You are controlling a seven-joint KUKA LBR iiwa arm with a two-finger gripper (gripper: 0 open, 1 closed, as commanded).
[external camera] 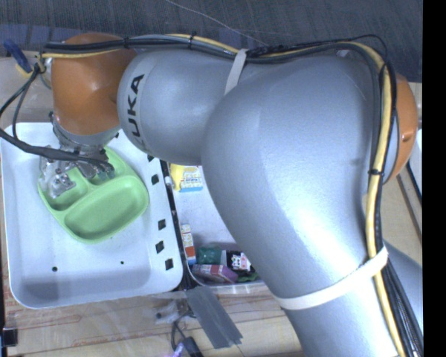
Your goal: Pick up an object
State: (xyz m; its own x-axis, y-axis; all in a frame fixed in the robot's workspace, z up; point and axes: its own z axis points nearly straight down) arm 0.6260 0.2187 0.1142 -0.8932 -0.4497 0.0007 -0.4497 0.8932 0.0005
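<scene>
Hand [74,171] is lowered into the left bin [30,274], at the ten o'clock edge of a green dish [108,203] — presumably placed for a grasp at its rim; whether anything is gripped cannot be told. Small packages [223,262] are seen in the right bin. "UKA" is read on the arm [282,162] — part of the maker's name.

The green dish [104,199] fills the left bin's [30,274] upper half; its lower floor lies open. The arm [282,162] overhangs the right bin [208,214].
</scene>
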